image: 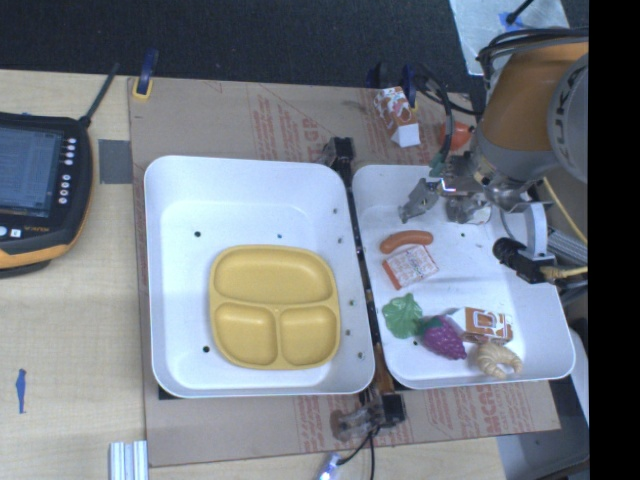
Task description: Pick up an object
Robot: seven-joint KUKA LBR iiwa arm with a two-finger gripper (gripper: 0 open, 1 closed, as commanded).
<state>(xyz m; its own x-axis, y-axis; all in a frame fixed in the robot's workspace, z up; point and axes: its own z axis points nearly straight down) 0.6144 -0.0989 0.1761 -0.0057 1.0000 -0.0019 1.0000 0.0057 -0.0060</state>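
left bin (180,208): yellow tray (274,305)
right bin (540,313): sausage (406,240), grapes (443,337)
gripper (418,206): above sausage

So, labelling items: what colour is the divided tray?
Yellow tray, best in the camera view.

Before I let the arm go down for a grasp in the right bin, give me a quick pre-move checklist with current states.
1. Gripper above the shallow white right bin, over its far end: ok.
2. Nothing visible between the fingers: ok.
3. Nearest target, the orange-red toy sausage, lies apart from the gripper: ok.
4. Red-and-white snack packet sits close beside the sausage; may get nudged: cannot tell.
5. Green leafy toy and purple grape bunch lie side by side at the near end, away from the gripper: ok.
6. Yellow three-compartment plastic tray in the left bin, off the path: ok.
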